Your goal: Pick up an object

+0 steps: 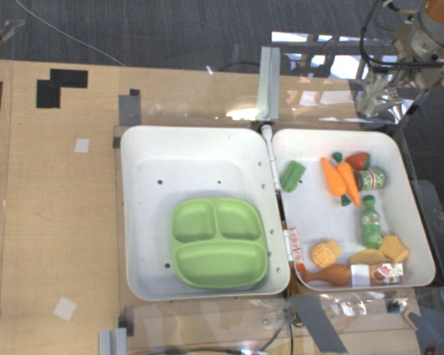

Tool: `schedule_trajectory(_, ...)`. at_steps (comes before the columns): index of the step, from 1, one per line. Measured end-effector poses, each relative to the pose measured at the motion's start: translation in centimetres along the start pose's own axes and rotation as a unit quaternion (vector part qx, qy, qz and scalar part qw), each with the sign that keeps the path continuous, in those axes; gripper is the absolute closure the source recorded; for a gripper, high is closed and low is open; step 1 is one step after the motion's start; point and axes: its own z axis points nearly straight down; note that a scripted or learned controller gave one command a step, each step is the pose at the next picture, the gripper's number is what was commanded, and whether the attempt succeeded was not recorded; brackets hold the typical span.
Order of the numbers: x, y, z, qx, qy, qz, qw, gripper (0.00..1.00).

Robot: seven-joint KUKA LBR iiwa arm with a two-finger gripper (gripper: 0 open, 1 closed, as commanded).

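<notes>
The right bin [311, 213] holds several toy foods: a green pepper piece [292, 175] near its left wall, two orange carrots [341, 180], a red strawberry [357, 159], a small green-labelled can [371, 179], a green bottle [371, 224], a yellow corn piece [325, 254], an orange wedge [394, 248], a brown sausage [331, 274] and a small carton [385, 273]. My gripper [379, 98] hangs above the bench just beyond the right bin's far edge, apart from all of them, with nothing seen in it.
The left bin [155, 161] carries a green divided plate [220, 242] in its near half. A metal post [268, 80] stands at the back between the bins. Black cables [370, 28] loop around the arm's wrist.
</notes>
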Motion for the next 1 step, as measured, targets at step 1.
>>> schedule_trajectory(1,-0.27,0.06,-1.42,0.002,-0.006,-0.001,1.0000,1.00)
